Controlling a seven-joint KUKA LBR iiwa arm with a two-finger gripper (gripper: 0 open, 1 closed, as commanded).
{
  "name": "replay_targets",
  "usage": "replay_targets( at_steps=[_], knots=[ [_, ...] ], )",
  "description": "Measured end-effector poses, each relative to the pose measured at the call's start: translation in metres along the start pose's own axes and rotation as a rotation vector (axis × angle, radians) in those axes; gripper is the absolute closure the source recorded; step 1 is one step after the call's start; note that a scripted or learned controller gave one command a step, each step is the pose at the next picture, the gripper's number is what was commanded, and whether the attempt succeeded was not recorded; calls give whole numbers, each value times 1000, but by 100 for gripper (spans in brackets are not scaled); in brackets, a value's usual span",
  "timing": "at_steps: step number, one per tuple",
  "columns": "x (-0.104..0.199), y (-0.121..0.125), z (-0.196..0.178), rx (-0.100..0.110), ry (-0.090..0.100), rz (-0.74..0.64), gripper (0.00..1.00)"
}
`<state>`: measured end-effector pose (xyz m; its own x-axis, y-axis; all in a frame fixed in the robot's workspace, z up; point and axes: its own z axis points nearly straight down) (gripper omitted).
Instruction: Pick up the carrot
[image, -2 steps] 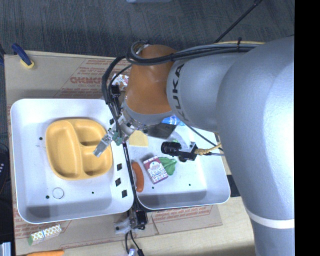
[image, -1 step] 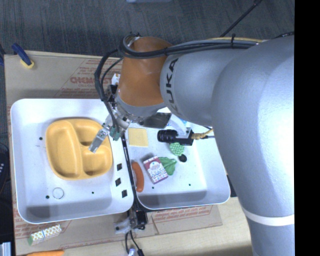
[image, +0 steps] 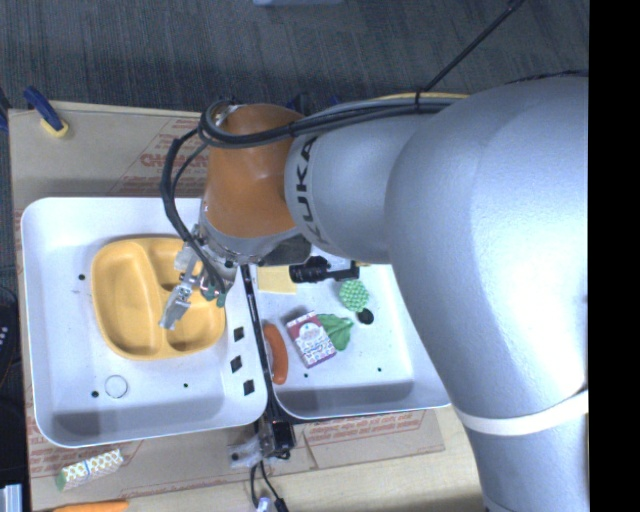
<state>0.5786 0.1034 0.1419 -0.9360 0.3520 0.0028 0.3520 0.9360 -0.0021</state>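
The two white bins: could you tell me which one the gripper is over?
The left bin, the one holding the yellow dish. The gripper hangs above that dish, while the carrot lies in the right bin, along its left wall.

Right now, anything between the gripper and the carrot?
Yes. The gripper hangs over the yellow dish in the left bin; the carrot lies in the right bin, hard against the divider rims. Those rims stand between them.
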Motion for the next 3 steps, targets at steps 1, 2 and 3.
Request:
replay_targets(
  at_steps=[1,2,3],
  knots=[
    [57,6,19,0,1,56,0],
    [56,6,9,0,0,52,100],
    [33,4,-137,-2,-6,-59,100]
  ],
)
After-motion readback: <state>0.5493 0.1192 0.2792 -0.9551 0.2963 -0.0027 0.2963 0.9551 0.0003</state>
